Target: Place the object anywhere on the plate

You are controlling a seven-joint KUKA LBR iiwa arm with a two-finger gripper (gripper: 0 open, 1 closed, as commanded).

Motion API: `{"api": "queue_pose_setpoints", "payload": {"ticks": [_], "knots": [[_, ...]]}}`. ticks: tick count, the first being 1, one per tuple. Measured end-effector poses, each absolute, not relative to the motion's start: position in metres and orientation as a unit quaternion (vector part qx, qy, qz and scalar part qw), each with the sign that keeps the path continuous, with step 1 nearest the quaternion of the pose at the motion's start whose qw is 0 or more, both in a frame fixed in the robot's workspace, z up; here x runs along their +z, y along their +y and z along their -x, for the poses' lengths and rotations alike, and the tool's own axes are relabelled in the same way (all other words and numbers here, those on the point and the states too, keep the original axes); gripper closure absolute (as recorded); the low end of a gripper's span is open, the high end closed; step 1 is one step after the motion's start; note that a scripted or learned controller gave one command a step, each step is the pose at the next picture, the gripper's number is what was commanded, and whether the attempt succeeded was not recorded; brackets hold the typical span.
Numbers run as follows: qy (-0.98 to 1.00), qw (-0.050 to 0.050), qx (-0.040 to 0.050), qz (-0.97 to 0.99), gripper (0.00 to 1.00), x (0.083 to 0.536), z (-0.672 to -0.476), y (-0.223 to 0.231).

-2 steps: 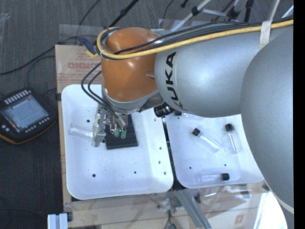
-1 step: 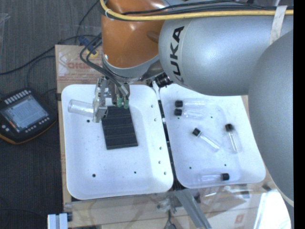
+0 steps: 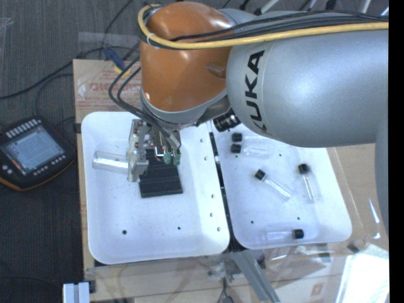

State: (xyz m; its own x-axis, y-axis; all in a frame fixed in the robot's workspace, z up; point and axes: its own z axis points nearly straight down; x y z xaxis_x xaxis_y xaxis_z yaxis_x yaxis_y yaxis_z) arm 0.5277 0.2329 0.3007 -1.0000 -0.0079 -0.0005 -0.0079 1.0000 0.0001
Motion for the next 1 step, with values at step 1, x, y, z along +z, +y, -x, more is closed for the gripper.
{"api": "queue_pose_setpoints", "payload": {"ticks": [1], "knots": [[0.998,0.001,0.0004,0.067,1.0,0.3671,-0.4858,0.2327]]}}
